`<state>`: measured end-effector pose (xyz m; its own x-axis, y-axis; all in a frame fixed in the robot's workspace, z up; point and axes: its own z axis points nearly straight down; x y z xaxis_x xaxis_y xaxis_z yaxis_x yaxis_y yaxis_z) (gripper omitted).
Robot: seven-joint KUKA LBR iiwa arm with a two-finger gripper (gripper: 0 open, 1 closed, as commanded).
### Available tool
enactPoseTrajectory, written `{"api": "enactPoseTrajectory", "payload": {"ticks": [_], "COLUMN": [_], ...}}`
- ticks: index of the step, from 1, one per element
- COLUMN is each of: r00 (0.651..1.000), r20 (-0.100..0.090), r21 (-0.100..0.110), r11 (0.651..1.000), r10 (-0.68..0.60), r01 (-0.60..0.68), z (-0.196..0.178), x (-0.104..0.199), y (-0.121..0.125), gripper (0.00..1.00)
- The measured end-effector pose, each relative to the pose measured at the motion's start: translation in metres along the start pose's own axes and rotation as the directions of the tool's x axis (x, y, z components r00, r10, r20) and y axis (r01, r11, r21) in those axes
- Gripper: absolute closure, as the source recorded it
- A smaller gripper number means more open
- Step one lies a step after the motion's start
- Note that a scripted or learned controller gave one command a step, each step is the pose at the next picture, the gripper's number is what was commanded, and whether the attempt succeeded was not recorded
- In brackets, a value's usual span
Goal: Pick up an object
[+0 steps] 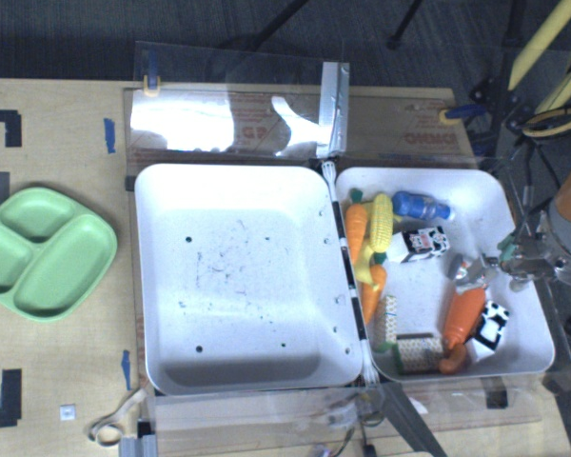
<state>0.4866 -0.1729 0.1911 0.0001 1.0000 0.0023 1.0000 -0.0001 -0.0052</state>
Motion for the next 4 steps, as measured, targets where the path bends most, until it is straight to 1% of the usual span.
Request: {"api": "enactPoseTrajectory", "payload": {"ticks": [1,2,3,4], "r00": [0.976,0.987,0.971,1.000], "r20": [0.003,0.001,0.003,0.003], "r21": [-0.005,-0.002,-0.004,-0.004], "r11": [0.976,0.987,0.971,1.000], "r10": [-0.218,-0.163,-0.240,0.020], "r01": [0.218,0.163,0.240,-0.020], "z": [-0.068,0.055,0.046,0.044], "x": [0.065,0.033,0.026,0.048], "y": [0.008,0.024,0.074,0.099], "gripper": [0.00,0.00,0.00,0.00]}}
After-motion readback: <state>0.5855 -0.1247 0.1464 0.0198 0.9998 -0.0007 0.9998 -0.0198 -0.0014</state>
